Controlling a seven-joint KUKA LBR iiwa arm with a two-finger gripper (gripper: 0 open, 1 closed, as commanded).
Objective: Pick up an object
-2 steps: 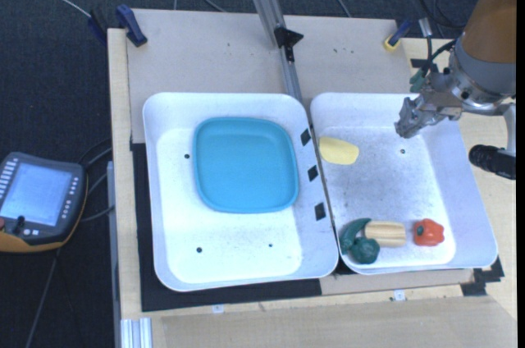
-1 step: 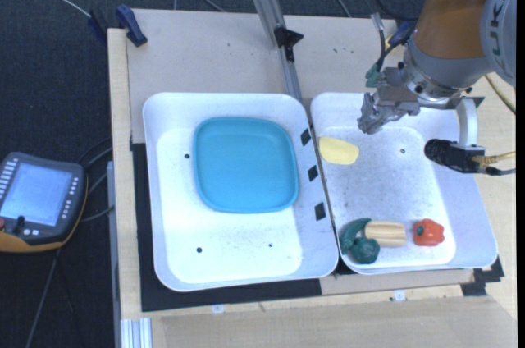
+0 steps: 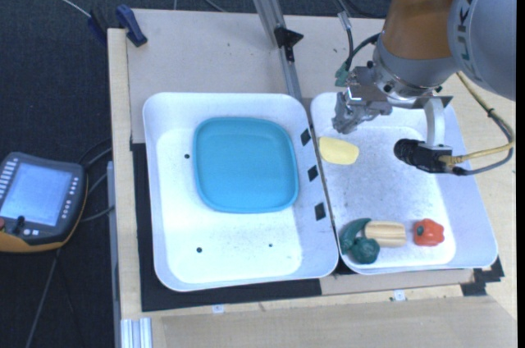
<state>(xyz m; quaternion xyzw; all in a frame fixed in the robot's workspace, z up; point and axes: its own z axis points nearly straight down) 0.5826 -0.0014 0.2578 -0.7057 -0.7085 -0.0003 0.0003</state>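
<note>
My gripper (image 3: 346,118) hangs over the back left corner of the right bin (image 3: 467,215), under the orange wrist band. A pale yellow piece (image 3: 338,150) lies on the bin floor just below and in front of the gripper, apart from it. Along the bin's front edge sit a dark green item (image 3: 359,241), a tan cylinder (image 3: 385,234) and a small red vegetable (image 3: 427,232). Nothing shows in the gripper's grasp.
The left bin (image 3: 164,174) holds a square blue plate (image 3: 246,164). A slanted metal post (image 3: 271,6) rises behind the bins. A black cabled unit (image 3: 418,153) on the arm sits over the right bin. A teach pendant (image 3: 37,199) lies off the bench at left.
</note>
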